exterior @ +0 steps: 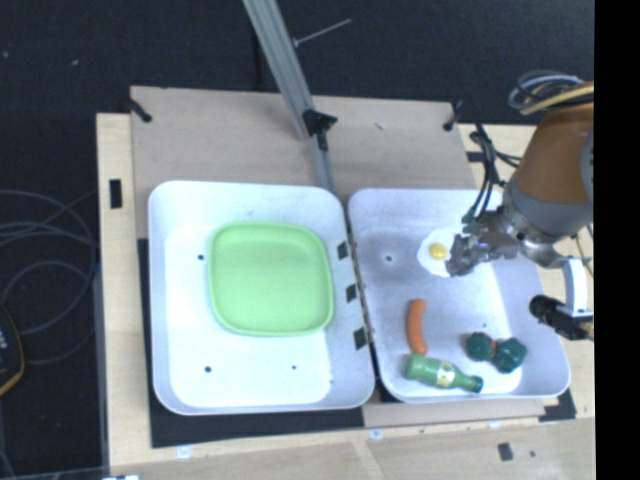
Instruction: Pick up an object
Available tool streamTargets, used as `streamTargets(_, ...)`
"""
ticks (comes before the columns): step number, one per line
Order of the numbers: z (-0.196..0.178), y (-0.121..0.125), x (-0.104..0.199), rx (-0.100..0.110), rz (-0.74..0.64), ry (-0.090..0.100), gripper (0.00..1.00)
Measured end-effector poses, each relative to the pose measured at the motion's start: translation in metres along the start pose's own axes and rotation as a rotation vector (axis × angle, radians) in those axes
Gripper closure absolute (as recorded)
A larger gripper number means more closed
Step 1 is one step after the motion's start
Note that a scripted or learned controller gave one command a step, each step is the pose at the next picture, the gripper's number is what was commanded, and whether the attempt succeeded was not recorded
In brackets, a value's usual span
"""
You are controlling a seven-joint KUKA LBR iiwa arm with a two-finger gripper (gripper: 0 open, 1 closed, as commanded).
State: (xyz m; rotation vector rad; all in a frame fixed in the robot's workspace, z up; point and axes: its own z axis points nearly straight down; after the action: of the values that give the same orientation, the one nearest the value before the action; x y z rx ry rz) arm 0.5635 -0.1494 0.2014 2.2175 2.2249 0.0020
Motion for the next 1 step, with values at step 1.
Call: streamTargets(1, 0.0007, 0.0122, 0.0589, 0.0, -0.001, 0.001, 1.0)
